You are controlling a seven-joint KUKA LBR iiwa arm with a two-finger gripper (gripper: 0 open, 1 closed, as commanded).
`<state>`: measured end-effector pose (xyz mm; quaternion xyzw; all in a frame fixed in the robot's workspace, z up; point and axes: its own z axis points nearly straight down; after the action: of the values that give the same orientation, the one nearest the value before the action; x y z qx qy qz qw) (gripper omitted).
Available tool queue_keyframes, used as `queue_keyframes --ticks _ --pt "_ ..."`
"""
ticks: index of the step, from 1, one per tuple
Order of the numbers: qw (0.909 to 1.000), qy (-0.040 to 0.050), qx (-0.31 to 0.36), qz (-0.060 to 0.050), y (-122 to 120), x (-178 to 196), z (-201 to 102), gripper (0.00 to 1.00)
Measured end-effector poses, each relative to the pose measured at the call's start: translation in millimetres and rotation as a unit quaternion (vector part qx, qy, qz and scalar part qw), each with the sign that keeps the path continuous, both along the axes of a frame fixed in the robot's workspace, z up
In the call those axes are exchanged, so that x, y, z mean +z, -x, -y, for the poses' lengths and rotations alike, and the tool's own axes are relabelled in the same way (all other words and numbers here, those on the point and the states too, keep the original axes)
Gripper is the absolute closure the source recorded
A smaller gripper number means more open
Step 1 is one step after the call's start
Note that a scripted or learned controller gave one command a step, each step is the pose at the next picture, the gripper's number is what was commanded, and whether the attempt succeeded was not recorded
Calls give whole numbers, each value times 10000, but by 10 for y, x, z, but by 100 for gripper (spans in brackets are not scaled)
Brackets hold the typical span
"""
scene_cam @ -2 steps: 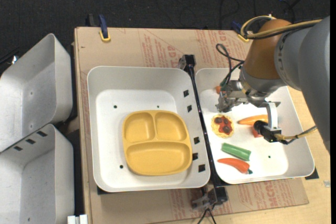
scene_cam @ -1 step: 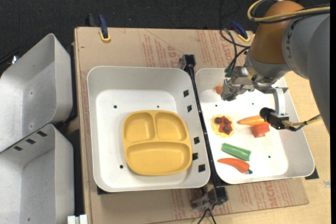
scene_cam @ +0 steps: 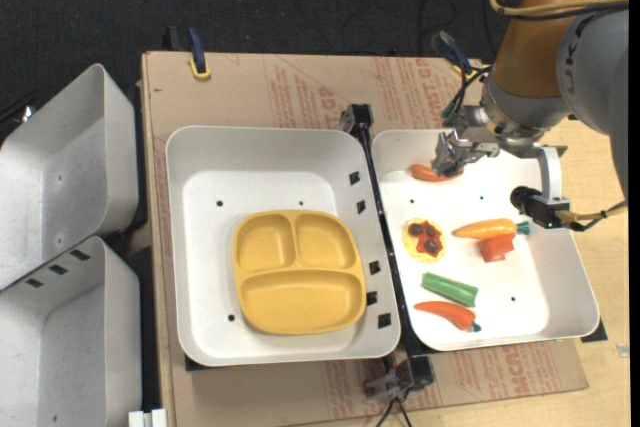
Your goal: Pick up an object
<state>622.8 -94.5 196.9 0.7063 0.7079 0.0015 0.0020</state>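
Note:
The right bin (scene_cam: 560, 300) holds several toy foods. An orange piece (scene_cam: 425, 173) lies near its back left corner, and my gripper (scene_cam: 448, 162) sits right at that piece's right end, low over the bin floor. Whether the fingers close on it is hidden by the wrist. Further along lie a yellow slice with dark red toppings (scene_cam: 424, 237), an orange carrot with a green tip (scene_cam: 487, 228), a small red piece (scene_cam: 495, 249), a green pod (scene_cam: 449, 288) and a red chili (scene_cam: 446, 314).
The left bin (scene_cam: 200, 165) carries a yellow three-compartment tray (scene_cam: 298, 272). A black divider (scene_cam: 375, 205) runs between the bins. Two white bins (scene_cam: 60, 215) stand off the bench at left. A black cable end (scene_cam: 540, 207) hangs over the right bin's right side.

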Motion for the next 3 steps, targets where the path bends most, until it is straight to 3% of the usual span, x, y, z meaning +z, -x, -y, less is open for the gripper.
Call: queue_keyframes --ticks 1,3 --pt "10000 1 2 0 -10 475 1 100" --pt "10000 -11 26 -40 491 333 -1014 100"
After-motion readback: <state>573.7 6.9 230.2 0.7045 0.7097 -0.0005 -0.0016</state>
